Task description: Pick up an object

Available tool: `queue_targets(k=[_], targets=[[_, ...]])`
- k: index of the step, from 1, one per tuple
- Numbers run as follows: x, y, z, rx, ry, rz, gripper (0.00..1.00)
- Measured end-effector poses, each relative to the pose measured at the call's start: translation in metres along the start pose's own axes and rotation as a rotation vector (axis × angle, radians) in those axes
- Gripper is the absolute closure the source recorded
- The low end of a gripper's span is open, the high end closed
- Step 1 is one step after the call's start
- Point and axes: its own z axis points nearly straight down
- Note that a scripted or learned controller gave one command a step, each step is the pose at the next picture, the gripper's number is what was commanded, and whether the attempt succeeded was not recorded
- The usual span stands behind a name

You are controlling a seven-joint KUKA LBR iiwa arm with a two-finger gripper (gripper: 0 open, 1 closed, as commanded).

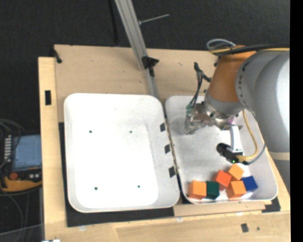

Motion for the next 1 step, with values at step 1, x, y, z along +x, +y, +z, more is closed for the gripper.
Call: queue_targets(k=[1], targets=[[-0.0091, -0.0039, -0.054, -0.003, -0.003, -0.009, 1.0]])
